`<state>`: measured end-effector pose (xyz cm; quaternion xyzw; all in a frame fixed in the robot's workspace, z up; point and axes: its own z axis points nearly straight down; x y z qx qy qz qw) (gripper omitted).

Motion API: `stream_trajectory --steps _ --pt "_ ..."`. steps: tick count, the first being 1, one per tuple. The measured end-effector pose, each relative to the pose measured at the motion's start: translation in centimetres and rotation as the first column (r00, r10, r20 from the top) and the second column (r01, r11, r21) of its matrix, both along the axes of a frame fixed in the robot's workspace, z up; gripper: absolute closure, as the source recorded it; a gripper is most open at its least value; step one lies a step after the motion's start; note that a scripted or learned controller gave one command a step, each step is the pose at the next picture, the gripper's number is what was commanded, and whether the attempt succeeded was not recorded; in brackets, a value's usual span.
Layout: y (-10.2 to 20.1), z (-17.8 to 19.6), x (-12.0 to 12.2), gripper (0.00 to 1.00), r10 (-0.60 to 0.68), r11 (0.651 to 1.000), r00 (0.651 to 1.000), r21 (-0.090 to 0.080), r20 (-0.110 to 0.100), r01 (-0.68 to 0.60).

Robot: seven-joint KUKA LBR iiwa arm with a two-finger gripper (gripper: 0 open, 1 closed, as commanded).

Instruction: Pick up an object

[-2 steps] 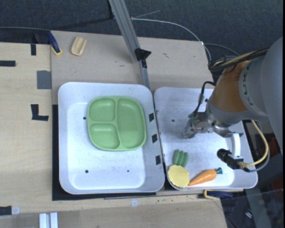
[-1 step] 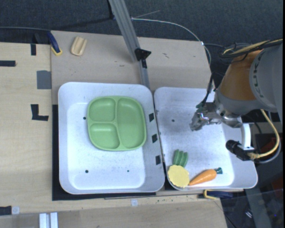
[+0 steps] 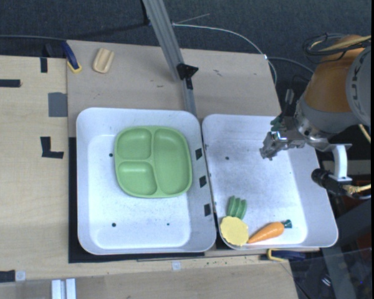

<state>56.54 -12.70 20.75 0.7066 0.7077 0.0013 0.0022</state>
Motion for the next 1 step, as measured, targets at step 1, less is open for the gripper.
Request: stream_trajectory --steps 1 --pt "-0.07 4.25 0.00 1.00 0.000 1.000 1.000 0.000 -0.001 0.000"
